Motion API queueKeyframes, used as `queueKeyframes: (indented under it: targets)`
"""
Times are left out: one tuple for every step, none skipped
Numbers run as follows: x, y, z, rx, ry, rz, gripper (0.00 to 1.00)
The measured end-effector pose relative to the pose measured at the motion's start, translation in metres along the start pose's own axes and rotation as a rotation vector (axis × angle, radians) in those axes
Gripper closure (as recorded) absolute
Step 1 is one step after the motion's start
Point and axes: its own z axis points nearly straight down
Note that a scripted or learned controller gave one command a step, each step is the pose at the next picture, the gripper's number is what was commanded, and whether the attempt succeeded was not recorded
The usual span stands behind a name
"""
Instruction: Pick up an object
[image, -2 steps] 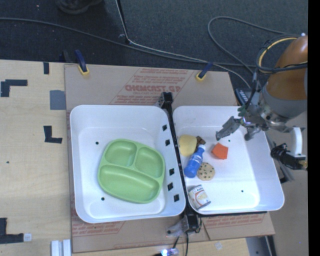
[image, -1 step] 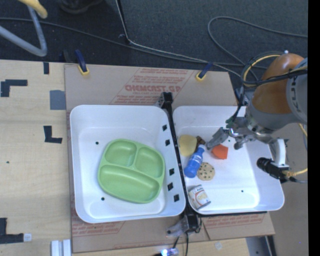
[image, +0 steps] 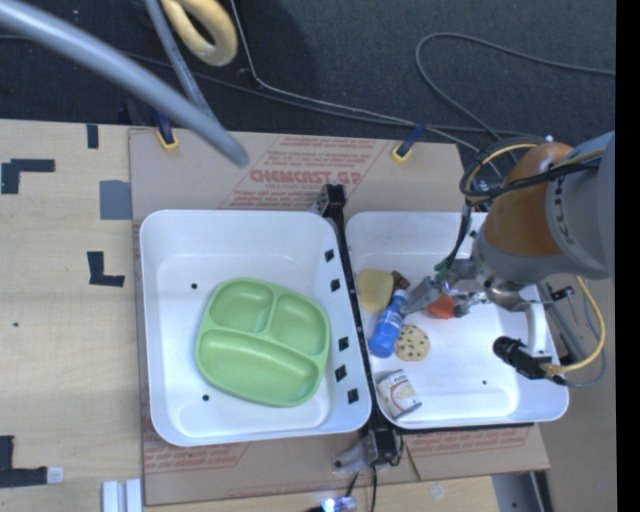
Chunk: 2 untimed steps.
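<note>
Two white bins sit side by side on the surface. The left bin (image: 160, 250) holds a green divided plate (image: 263, 341), lying flat near its middle. The right bin (image: 520, 400) holds several small things along its left side: a yellow rounded piece (image: 375, 289) at the far end, a blue bottle (image: 386, 328) tilted just nearer, a cookie (image: 411, 345) touching the bottle's right, and a small carton (image: 399, 392) at the near edge. A small orange-red object (image: 442, 308) lies right of the bottle. The gripper (image: 438, 296) hangs low just above it; whether it grips anything cannot be told.
</note>
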Motion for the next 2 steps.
queueKeyframes:
  targets:
    - [-0.004,0.003,0.027,-0.015,-0.01,0.002,0.0]
    - [-0.004,0.007,0.012,-0.03,-0.014,0.0,1.0]
